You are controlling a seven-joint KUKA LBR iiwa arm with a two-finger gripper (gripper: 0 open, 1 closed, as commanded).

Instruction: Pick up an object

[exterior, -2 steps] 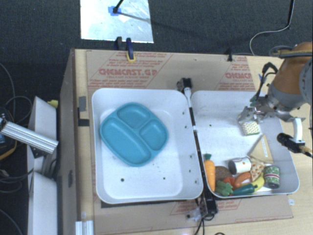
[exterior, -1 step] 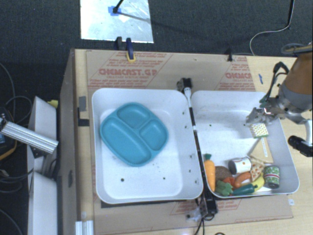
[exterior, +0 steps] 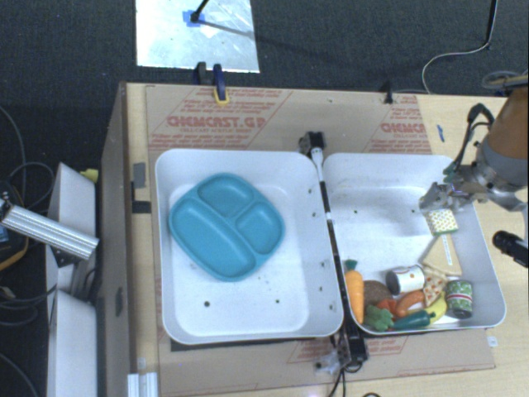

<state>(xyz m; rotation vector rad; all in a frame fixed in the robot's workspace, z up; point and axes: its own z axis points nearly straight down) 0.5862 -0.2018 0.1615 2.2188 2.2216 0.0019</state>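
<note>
My gripper (exterior: 443, 198) hangs over the right part of the right bin (exterior: 372, 197), on the grey arm that comes in from the right. A small pale checkered piece with a thin handle (exterior: 443, 222) sits directly under the gripper and touches its tip; whether it is held is unclear. At the bin's front lies a pile of toy food: a carrot (exterior: 354, 292), a white can (exterior: 405, 279), a green-labelled can (exterior: 459, 298), a red piece (exterior: 408, 304) and green pieces (exterior: 380, 319).
The left bin (exterior: 190, 313) holds a blue divided plate (exterior: 226, 226). A black divider clip (exterior: 314, 143) sits where the two bins meet. The arm's body (exterior: 506, 151) stands over the bench's right edge, with cables behind it.
</note>
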